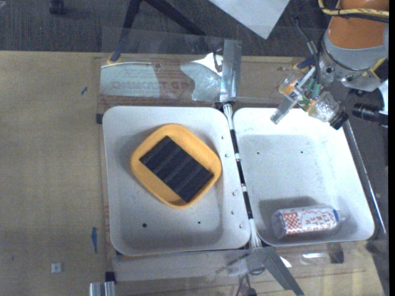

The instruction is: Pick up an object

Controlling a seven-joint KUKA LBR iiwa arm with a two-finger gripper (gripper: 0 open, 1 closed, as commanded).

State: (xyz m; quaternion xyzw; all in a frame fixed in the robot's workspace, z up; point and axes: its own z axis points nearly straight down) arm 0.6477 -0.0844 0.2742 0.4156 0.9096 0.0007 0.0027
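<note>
Tube [307, 221] below; arm [345, 48] raised upper-right

We log two objects, one per bin. In the left bin [123, 227] lies a yellow-orange rounded-square pad [176, 165] with a dark ribbed panel set into its top; it rests flat, turned diagonally, slightly toward the bin's far half and apart from the walls. In the right bin [345, 165] we note a short tube [307, 221], white with a red checked pattern, its cap at the right. It lies on its side near the bin's near edge, long axis running roughly left-right.
</note>
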